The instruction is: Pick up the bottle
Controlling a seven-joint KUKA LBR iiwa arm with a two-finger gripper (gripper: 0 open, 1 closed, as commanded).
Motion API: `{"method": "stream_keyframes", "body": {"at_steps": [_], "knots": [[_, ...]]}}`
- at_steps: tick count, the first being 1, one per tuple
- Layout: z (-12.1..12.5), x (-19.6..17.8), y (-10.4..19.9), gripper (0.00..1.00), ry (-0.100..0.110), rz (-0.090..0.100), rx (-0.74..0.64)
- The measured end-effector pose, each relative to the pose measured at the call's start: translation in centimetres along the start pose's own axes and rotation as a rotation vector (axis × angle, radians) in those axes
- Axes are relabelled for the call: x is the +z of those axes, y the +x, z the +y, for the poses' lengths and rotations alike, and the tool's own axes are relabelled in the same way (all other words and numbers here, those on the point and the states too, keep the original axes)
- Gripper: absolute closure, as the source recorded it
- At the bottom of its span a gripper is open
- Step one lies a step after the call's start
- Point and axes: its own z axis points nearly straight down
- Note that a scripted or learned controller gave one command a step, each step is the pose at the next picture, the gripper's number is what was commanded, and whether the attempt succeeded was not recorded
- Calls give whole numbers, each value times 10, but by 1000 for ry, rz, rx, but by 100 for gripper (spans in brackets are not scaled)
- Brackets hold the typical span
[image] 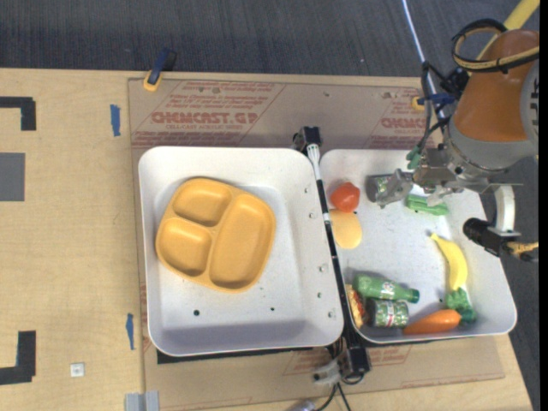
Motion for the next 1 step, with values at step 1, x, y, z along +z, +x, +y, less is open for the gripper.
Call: {"method": "stream_keyframes", "body": {"at_steps": [1], "knots": [[84,-72,46,0,-2,0,-71]]}}
